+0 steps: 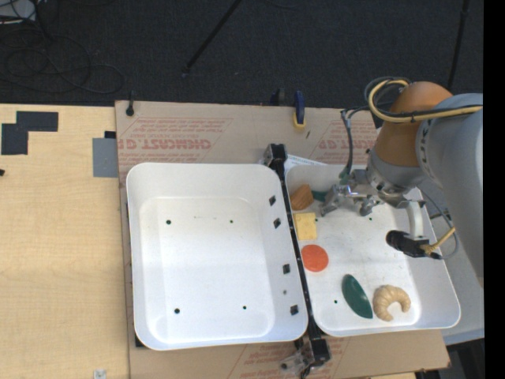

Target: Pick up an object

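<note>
Five items in right bin [442, 310]

Both bins are plain white: the left bin [150, 212] shows a few small black dots on its floor, and the right bin [430, 290] carries the coloured pieces. Toward 12 o'clock lies a tan-brown lump [301, 197], below it a pale yellow block [305, 227], then an orange-red disc [315, 258]. At 6 o'clock sit a dark green oval [356, 296] and a beige croissant shape [391, 302]. The arm [450, 144] is grey with an orange band.
</note>
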### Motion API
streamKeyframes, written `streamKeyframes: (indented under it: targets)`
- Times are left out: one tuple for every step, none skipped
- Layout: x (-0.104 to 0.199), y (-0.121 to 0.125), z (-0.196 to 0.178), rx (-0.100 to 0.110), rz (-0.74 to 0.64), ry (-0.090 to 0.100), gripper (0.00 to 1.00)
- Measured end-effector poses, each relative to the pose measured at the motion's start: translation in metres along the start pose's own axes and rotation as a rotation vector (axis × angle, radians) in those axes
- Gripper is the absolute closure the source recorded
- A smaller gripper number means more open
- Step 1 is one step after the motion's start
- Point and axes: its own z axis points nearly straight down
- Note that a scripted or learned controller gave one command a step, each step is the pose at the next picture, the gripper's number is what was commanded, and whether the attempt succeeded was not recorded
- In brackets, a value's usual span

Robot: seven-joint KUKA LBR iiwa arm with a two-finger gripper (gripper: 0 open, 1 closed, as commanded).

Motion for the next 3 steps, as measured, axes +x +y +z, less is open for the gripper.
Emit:
streamKeyframes:
  targets:
    - [0.03, 0.001, -0.003, -0.007, 0.002, -0.015, 0.0]
    - [0.019, 0.0, 0.0, 0.0, 0.001, -0.002, 0.0]
    - [0.033, 0.001, -0.005, -0.012, 0.01, -0.019, 0.0]
